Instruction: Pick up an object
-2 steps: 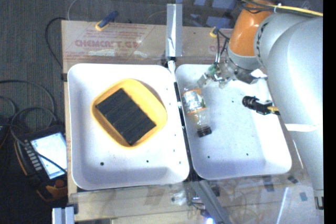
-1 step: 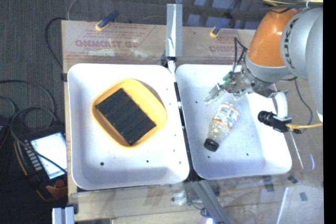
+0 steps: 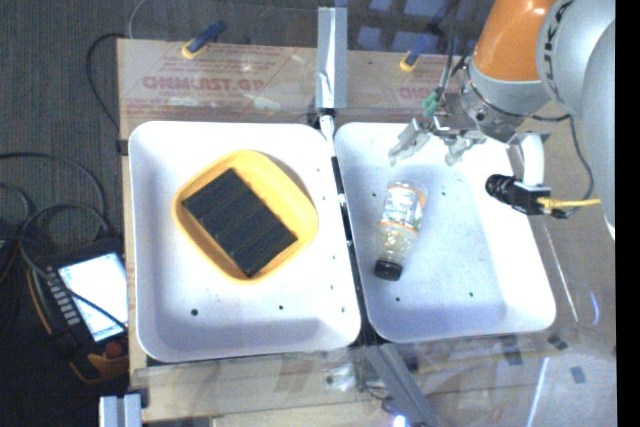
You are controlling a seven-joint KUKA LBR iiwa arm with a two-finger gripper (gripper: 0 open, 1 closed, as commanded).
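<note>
A small clear plastic bottle [image 3: 398,222] with a dark cap and a pale label lies on its side in the right bin [image 3: 480,285], cap toward the front. A yellow sponge with a black scouring face [image 3: 243,213] rests in the left bin [image 3: 160,295]. My gripper [image 3: 432,143] hangs over the far part of the right bin, above and slightly right of the bottle. Its two grey fingers are spread apart with nothing between them.
A metal divider strip [image 3: 328,65] runs between the bins at the back. Blue-and-yellow clamps [image 3: 203,37] sit on the wooden board behind. A black cable fitting [image 3: 505,187] hangs off the wrist over the right bin. A handheld screen [image 3: 85,290] lies on the floor at left.
</note>
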